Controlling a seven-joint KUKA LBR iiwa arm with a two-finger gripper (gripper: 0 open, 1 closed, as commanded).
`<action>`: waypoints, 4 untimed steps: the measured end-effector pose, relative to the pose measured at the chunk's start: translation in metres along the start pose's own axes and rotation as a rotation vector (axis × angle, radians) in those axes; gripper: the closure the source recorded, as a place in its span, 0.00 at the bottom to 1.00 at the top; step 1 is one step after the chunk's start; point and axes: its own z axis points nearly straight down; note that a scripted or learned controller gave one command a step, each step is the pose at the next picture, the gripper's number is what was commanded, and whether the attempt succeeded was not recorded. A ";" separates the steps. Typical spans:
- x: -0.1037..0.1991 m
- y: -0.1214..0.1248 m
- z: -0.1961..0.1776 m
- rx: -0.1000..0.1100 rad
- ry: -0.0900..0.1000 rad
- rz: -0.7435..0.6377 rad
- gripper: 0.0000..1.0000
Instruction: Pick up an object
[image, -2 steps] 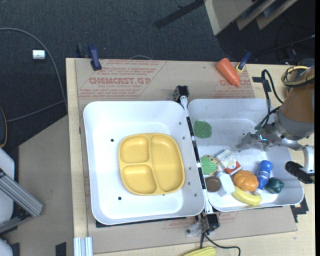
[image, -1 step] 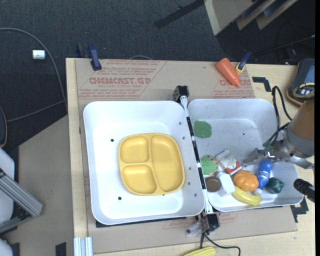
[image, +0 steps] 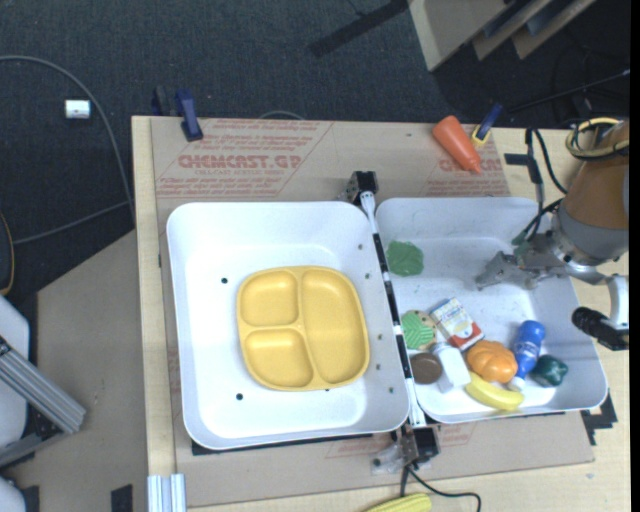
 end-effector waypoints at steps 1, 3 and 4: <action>-0.002 -0.115 0.001 0.005 -0.001 0.005 0.00; 0.006 -0.073 0.000 0.003 -0.007 0.006 0.00; 0.006 -0.073 -0.010 0.001 -0.007 0.007 1.00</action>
